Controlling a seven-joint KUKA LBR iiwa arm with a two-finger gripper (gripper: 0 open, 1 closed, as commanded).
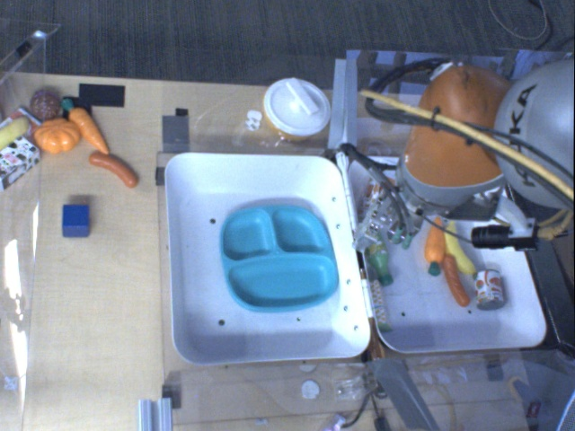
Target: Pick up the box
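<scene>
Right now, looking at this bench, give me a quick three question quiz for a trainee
1. True or false: the blue divided tray sits in the left bin.
2. Which bin is the gripper over: A left, B right?
3. Fill in: the small can lies near the ____ toy carrot in the right bin.

Key: 1 true; 2 B; 3 orange.
</scene>
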